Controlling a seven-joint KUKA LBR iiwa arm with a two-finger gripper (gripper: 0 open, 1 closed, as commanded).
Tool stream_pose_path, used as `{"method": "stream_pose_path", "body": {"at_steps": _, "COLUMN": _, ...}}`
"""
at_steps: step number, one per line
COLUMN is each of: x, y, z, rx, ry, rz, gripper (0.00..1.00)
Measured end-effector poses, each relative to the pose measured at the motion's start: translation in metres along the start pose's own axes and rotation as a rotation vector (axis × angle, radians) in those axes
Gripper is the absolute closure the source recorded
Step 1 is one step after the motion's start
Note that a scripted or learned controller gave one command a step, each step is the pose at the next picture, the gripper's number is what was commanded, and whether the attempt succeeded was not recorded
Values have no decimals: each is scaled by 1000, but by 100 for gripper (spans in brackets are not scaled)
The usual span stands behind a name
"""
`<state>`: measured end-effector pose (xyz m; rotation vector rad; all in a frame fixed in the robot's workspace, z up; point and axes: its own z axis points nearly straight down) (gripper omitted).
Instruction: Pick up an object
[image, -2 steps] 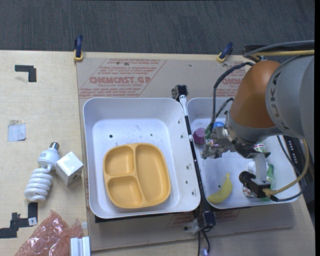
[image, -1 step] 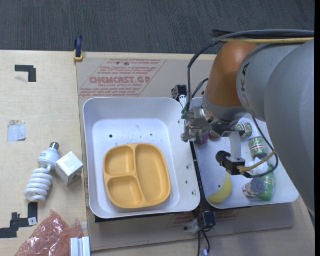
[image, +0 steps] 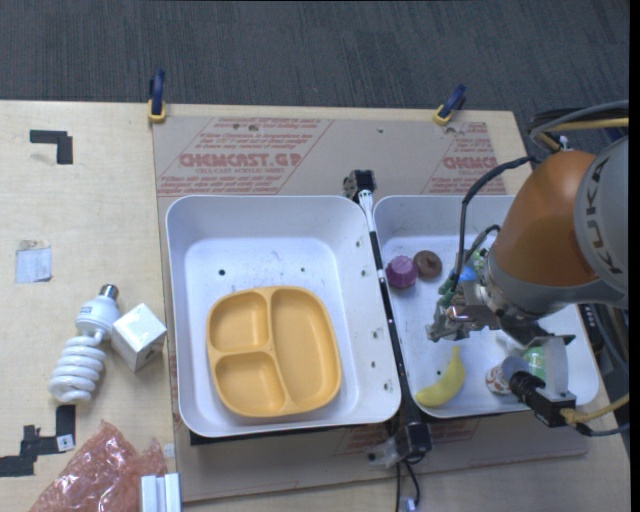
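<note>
My gripper (image: 447, 330) hangs over the right bin (image: 420, 215), its tip just above the upper end of a yellow banana (image: 444, 384) that lies near the bin's front wall. A small purple object (image: 402, 271) and a brown round one (image: 428, 263) rest at the back left of that bin. A small white and red piece (image: 496, 379) lies to the right of the banana, and a green item (image: 537, 360) shows partly behind the arm. Nothing is visible between the fingers.
The left bin (image: 190, 240) holds a yellow divided plate (image: 272, 350). On the bench left of the bins lie a spiral light bulb (image: 82, 350), a white cube (image: 138, 335) and a red mesh bag (image: 95, 468). The orange arm (image: 545, 235) covers the right bin's right half.
</note>
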<state>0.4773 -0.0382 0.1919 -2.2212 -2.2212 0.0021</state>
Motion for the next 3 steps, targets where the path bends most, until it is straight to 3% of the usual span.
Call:
{"method": "stream_pose_path", "body": {"at_steps": 1, "x": 0, "y": 0, "z": 0, "rx": 0, "ry": 0, "rz": 0, "gripper": 0}}
{"method": "stream_pose_path", "body": {"at_steps": 2, "x": 0, "y": 0, "z": 0, "rx": 0, "ry": 0, "rz": 0, "gripper": 0}}
{"method": "stream_pose_path", "body": {"at_steps": 3, "x": -61, "y": 19, "z": 100, "rx": -1, "ry": 1, "rz": 1, "gripper": 0}}
